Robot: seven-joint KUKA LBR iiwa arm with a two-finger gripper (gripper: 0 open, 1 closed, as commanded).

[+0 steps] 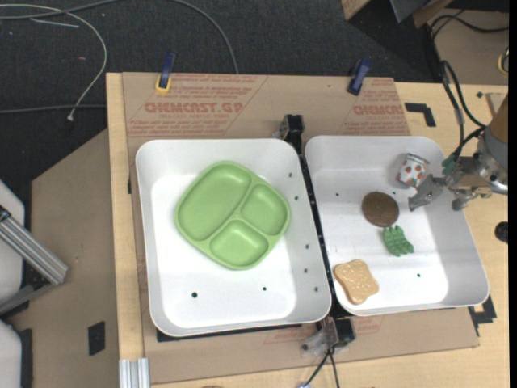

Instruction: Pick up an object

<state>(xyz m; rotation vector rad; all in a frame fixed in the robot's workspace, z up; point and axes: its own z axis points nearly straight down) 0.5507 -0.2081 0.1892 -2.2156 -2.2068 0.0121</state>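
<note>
Objects for picking are found in the right bin (452, 293): a small white cup-like item with coloured spots (411, 170) lies near the far right corner, a round brown disc (379, 208) sits near the middle, a small green leafy piece (397, 241) lies just beside the disc on its near side, and a tan waffle-textured slab (356, 281) rests in the near left corner against the bin wall. The end effector (439, 190) is seen over the right edge of that bin, entered from the right, near the spotted item and well apart from the slab. Its two fingers are seen spread apart, one tip (418, 200) pointing toward the disc; nothing is seen between them, and no object is touched. The left bin (161, 297) is occupied by a green three-compartment plate (233, 214), set at a slant. Both bins are carried on a cardboard-covered surface (242, 103), to which two blue clamps (166, 69) are fixed at the far edge.
</note>
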